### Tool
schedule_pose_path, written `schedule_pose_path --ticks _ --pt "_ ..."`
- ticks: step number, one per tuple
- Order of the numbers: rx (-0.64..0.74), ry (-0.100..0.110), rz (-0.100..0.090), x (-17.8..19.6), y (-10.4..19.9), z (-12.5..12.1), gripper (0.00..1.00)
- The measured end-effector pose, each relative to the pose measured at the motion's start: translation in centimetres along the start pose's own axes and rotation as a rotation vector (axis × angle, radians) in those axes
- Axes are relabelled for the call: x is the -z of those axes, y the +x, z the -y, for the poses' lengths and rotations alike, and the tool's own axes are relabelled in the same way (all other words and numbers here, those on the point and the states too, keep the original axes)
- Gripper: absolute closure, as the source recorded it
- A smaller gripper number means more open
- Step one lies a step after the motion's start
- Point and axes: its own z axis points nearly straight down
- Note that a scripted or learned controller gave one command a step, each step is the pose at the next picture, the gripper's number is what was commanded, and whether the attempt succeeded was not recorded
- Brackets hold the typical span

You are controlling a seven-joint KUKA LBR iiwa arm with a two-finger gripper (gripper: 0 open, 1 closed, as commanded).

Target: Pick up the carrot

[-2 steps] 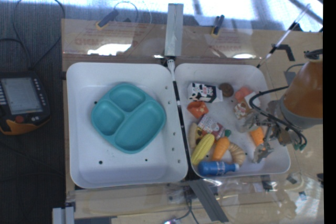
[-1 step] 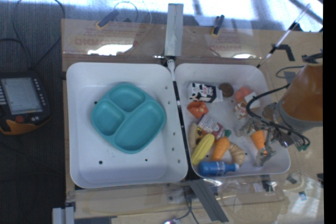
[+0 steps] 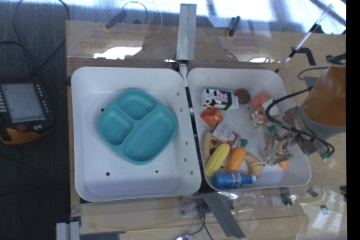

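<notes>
Orange with a green top, the carrot point(image 3: 238, 158) lies tilted in the near part of the right bin point(image 3: 292, 177), just right of a yellow corn cob point(image 3: 217, 158), touching a croissant-like pastry point(image 3: 254, 165) and just beyond a blue bottle point(image 3: 233, 180). The gripper point(image 3: 279, 146) sits low over the bin's right side, apart from the carrot; whether its claw is spread or pressed together cannot be told. A teal divided plate point(image 3: 138, 125) rests in the left bin point(image 3: 90, 177).
</notes>
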Motion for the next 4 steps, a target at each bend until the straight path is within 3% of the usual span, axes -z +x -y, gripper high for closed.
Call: schedule_pose_path --ticks 1,2,3,4 --pt "0.000 -0.001 -0.002 -0.1 0.0 0.0 0.00" --pt "0.028 -0.003 -0.009 -1.2 -0.1 -1.1 0.00" --pt "0.028 0.001 -0.002 0.0 -0.4 -1.1 1.00" --pt "0.028 0.000 -0.003 -0.1 -0.4 -1.1 0.00"
